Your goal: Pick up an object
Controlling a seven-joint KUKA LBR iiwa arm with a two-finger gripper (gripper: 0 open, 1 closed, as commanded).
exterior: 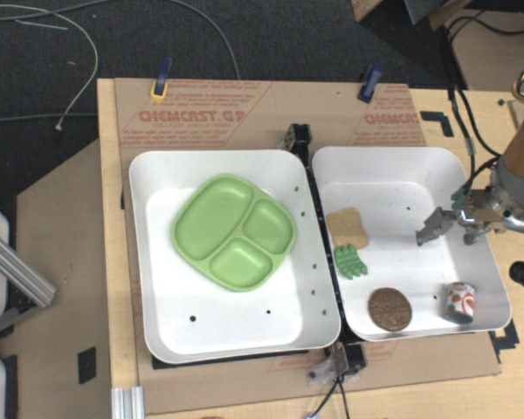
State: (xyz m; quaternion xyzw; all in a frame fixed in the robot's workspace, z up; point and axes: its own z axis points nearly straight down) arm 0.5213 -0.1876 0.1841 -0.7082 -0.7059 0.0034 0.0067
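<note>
Objects in the right bin (402, 166): tan sponge (348, 227), green toy (350, 262), brown disc (389, 309), small red-and-white can (459, 301). The gripper (451, 231) hovers above, fingers spread open, holding nothing. A green divided plate (234, 231) lies in the left bin (157, 234)

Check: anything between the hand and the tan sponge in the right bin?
Nothing; bare white bin floor separates the hand from the tan sponge in the camera view.
</note>
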